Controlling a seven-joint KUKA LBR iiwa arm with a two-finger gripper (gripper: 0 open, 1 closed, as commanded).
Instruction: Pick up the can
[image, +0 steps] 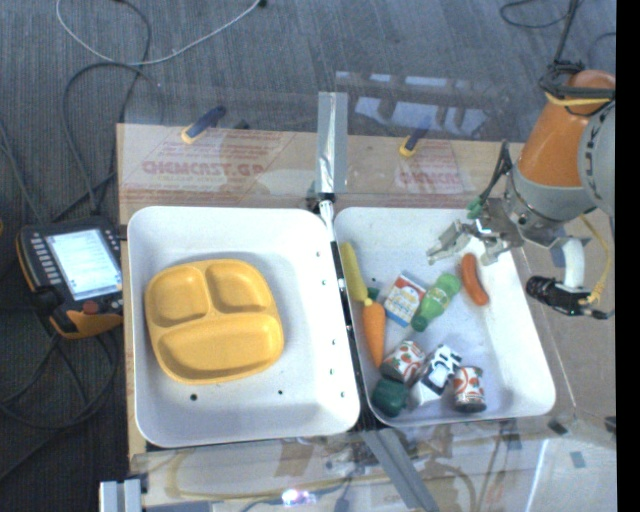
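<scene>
Pincer (466, 240): fingers are seen spread apart with nothing between them; it is held over the far part of the right bin, well apart from the can.
Left bin (300, 235): a yellow compartment plate (213, 320) is carried in it.
Right bin (530, 350): the task's thing and the clutter are held here.
Carrot (373, 332): laid lengthwise near the bin's left wall, just beside the can.
Can (404, 361): judged to be the small labelled cylinder lying at the near end of the right bin. A similar cylinder (466, 387) is seen to its right, and which is the true can cannot be settled.
Neighbours: a green piece (390, 398) and a black-and-white item (441, 368) are pressed against the can.
Handling: a stiff, light, smooth shell is expected; slipping and rolling are to be anticipated.
Hold: the curved sides should be taken across the middle, with the fingers placed on the least crowded flanks.
</scene>
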